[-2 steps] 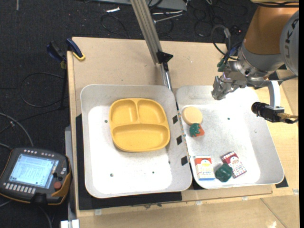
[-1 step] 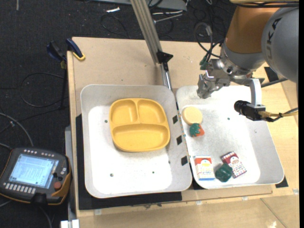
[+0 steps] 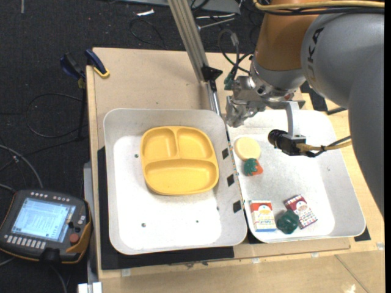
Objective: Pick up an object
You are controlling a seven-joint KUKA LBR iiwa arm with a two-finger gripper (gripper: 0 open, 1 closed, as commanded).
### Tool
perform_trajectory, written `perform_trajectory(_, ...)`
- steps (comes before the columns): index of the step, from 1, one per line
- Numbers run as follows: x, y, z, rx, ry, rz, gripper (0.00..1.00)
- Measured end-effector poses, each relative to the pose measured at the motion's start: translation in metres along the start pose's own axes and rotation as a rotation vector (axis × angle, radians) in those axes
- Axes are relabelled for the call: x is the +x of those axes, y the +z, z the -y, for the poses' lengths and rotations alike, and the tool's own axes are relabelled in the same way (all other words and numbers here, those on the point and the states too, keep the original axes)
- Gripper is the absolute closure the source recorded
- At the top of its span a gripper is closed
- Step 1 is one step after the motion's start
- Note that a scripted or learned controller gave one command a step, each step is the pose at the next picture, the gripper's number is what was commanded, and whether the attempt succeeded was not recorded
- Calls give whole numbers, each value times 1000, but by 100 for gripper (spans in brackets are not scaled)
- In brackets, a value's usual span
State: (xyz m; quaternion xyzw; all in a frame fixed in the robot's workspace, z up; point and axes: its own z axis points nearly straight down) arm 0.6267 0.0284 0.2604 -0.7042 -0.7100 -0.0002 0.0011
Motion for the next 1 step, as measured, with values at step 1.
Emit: perform_trajectory(1, 55, -1, 2, -2, 0, 0, 100)
